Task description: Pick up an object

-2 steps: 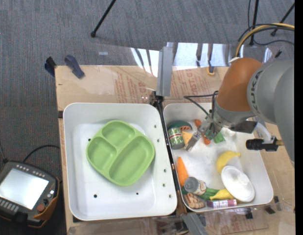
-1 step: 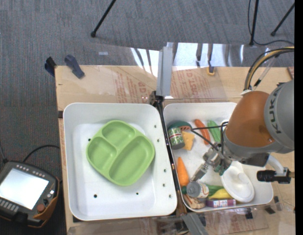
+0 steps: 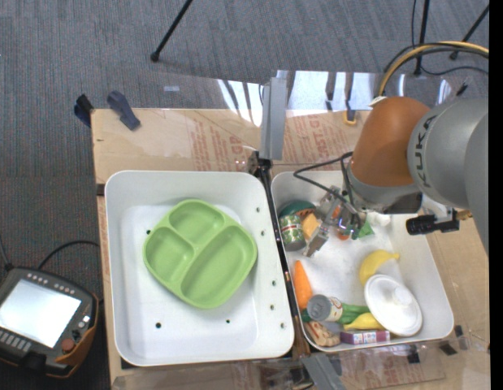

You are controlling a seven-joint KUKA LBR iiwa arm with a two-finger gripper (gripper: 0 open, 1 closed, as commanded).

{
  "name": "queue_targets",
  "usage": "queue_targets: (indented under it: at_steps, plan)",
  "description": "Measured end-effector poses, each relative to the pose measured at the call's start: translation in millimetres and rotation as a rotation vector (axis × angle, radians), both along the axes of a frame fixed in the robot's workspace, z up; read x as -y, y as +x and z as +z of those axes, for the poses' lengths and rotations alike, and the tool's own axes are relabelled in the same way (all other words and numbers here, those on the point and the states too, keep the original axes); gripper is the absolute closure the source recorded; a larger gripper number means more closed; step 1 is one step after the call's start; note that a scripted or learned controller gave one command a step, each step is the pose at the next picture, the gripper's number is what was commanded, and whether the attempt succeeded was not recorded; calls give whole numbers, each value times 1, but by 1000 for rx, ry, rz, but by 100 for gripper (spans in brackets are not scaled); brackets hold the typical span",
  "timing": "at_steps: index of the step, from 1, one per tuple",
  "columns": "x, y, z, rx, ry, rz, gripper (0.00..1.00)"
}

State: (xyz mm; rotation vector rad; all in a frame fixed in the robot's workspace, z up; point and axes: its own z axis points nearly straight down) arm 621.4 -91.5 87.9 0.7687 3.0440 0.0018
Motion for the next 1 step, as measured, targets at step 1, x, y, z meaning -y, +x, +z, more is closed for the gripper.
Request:
queue_targets:
  at_steps: [1]
  plan:
    - [81,-77,0,-4,-3,-13,0]
